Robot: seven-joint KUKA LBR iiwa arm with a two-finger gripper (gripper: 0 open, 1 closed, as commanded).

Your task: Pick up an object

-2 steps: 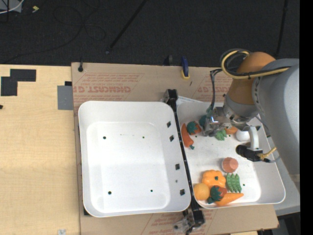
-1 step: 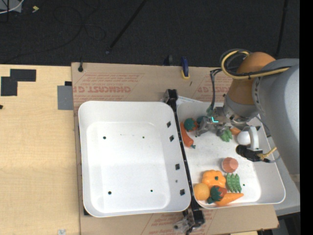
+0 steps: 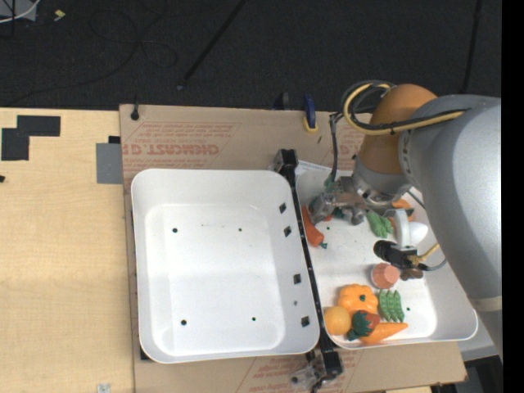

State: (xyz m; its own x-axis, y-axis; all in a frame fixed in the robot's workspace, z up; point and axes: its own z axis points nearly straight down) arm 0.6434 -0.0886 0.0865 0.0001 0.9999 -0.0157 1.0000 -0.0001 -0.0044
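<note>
Nearest the lens, heaped in the front corner of the right shallow white bin: small orange plastic pumpkin, yellow round fruit, green ridged pod, orange carrot. Just behind, apart from the heap, a pink round piece. Farther back, low over the bin's rear half, the two-finger gripper on the grey arm; grip impossible to tell. Leftward, bare floor across the left white bin, rims touching along the middle.
</note>
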